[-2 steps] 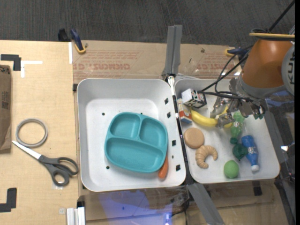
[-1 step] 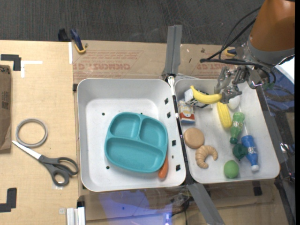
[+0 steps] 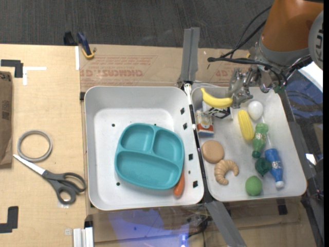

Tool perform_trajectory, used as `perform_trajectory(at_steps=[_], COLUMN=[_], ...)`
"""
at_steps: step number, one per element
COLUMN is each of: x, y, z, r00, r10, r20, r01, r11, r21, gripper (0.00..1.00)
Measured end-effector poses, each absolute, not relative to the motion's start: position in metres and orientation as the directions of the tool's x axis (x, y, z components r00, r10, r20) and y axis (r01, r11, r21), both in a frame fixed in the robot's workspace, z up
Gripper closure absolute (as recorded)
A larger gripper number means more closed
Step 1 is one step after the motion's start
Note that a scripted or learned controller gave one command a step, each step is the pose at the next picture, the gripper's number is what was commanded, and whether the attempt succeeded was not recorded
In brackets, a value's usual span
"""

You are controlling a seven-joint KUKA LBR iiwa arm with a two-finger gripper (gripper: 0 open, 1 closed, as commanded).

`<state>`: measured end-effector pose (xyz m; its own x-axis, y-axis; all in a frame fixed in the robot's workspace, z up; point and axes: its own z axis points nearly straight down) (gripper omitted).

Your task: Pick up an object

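Note:
My gripper hangs over the far edge of the right bin, just right of a yellow banana and above a white egg. Nothing shows in its grasp. In the same bin lie a corn cob, a green bottle, a blue bottle, a green lime, a croissant, a round bun and a small carton.
The left bin holds a teal divided plate with an orange carrot at its near edge. Scissors and a tape roll lie on the bench at left. Cables trail from the arm at upper right.

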<state>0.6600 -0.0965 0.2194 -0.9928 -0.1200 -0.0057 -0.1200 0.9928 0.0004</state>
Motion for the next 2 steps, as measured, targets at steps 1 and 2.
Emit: perform_trajectory(at_steps=[1, 2], x=[0.66, 0.65], y=[-0.042, -0.142], z=[0.241, 0.32], r00=[-0.98, -0.985], r10=[-0.201, -0.175], r20=[-0.007, -0.006], r01=[-0.201, -0.174], r11=[0.98, 0.985], r21=[-0.001, -0.002], gripper=[1.0, 1.0])
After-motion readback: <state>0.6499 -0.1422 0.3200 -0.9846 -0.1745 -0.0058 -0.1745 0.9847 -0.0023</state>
